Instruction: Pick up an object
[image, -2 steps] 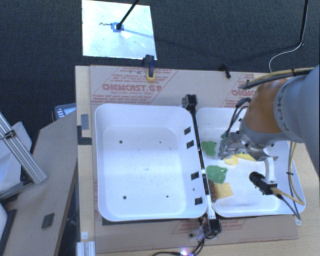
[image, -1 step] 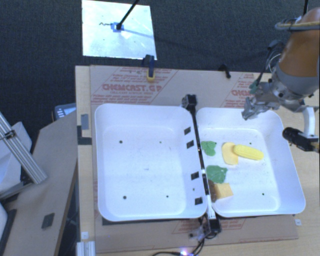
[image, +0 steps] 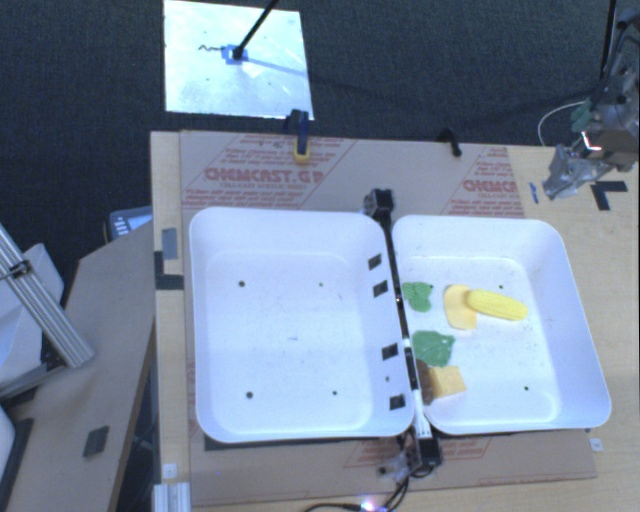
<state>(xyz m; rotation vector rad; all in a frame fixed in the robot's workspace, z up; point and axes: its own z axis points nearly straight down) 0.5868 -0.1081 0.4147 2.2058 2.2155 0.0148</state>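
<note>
The right bin (image: 578, 330) holds several small items. A yellow corn cob (image: 498, 304) lies beside a pale yellow piece (image: 458, 308). A small green piece (image: 417, 295) sits near the divider, with a second green piece (image: 433, 346) below it. A yellow and brown block (image: 443, 382) lies at the bin's front left. My gripper (image: 563, 178) hangs high at the upper right, beyond the far right corner of the right bin and well apart from all the items. Nothing is seen in it.
The left bin (image: 290, 330) sits to the left of a black-clipped divider (image: 390, 300). A shiny metal plate (image: 238, 60) lies behind the bench. A metal rail (image: 40, 305) slants at the far left.
</note>
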